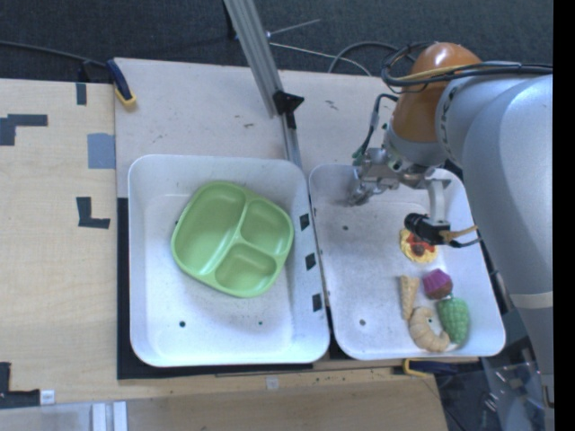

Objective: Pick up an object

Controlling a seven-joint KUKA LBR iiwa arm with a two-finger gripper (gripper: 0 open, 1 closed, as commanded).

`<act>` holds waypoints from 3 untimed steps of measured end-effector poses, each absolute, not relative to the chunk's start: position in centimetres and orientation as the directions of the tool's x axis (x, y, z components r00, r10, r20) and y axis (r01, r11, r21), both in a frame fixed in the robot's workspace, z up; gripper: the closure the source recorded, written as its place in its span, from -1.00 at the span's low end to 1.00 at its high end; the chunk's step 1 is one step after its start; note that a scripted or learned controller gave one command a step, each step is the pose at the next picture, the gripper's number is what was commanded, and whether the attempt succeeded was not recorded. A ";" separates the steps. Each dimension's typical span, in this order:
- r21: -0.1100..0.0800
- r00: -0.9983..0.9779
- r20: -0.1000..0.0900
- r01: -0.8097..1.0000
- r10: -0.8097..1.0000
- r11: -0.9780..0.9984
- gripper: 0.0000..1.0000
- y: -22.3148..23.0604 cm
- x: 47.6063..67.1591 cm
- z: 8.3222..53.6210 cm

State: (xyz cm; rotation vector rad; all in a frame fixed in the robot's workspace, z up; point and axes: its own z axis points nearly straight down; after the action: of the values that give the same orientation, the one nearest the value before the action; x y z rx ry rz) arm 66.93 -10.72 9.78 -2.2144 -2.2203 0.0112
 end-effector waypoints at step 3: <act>-0.002 -0.005 0.001 1.000 1.000 0.005 1.00 -6.3 65.3 20.8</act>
State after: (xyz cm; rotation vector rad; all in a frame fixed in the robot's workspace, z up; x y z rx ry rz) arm 65.25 -6.30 20.85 -2.2146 -2.2248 0.0009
